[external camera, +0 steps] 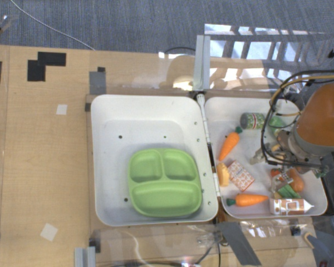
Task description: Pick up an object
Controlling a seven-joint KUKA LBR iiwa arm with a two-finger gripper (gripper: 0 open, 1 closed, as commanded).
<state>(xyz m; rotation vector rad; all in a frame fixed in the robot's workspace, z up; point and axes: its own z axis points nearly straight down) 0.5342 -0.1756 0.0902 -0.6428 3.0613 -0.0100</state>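
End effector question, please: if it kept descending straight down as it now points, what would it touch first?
Probably the small pile of toy food at the right bin's right side, under the end effector; depth is unclear.

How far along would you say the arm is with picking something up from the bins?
Done: the arm has reached over the right bin. In hand: nothing visibly; its wrist covers whatever is beneath. Left: a lift, since both toy carrots, the green can and the white bottle lie in the bin.

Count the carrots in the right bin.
2. One carrot lies tilted near the bin's middle; the other carrot lies flat near the front edge. The arm covers part of the bin, so more may be hidden.
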